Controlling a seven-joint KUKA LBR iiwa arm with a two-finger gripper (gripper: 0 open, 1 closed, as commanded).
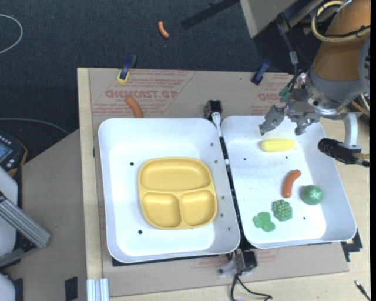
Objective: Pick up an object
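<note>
Faintly, red "CHEMCAST GP" lettering (pixel 141 93), brown bench board (pixel 176 88), tool (pixel 286 123) nearby

This is a robotics lab, no question; a plywood-topped table (pixel 176 88) stamped with a maker's name sits on dark carpet (pixel 70 35), clips (pixel 124 69) pinning its far edge; two shallow white bins (pixel 111 176) lie side by side, black brackets and loose wires (pixel 247 282) at their seam; cables (pixel 329 17) loop off the grey-and-orange arm (pixel 341 53); toy plastic food (pixel 278 145) stands in for real food; aluminium framing (pixel 23 223) at the left.
</note>
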